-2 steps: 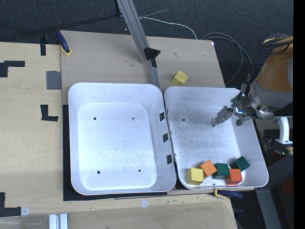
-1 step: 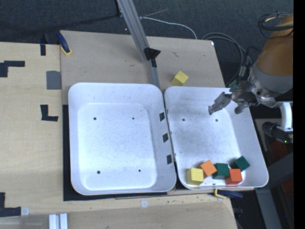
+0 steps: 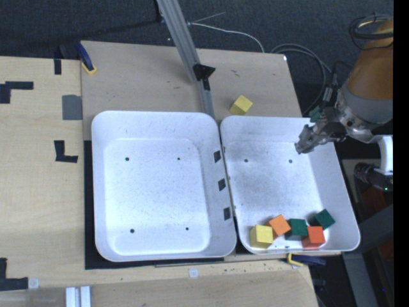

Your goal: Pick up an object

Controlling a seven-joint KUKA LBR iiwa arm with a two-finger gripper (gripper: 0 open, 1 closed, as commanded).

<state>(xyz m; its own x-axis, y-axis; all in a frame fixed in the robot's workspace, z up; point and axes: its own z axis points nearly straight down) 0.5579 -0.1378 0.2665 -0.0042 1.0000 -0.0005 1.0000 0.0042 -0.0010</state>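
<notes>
Clustered against the near rim of the right bin [image 3: 268, 178]: five blocks, close-packed, several touching. Yellow block [image 3: 261, 235] at the cluster's left end; orange block [image 3: 279, 224] just beside it, tilted; green block [image 3: 298, 228] next along; red block [image 3: 315, 236] hard against the rim; dark green block [image 3: 324, 219] toward the bin's right wall, set slightly farther from the rim. Remainder of the bin floor bare, dusted with grey specks. Gripper [image 3: 307, 139] poised over the bin's far right corner, well apart from the cluster, nothing seen in its grasp; whether spread or pressed together, cannot tell from this angle. Arm [image 3: 374, 69] entering over the bin's right wall, orange band uppermost. Second yellow cube [image 3: 241, 105] outside the bin, on the bench [image 3: 140, 82] just beyond the far rim, near the bin's far left corner. Left bin [image 3: 153, 184] alongside, rims touching the right bin's left wall. Grey pole [image 3: 185, 37] slanting away beyond that same corner.
</notes>
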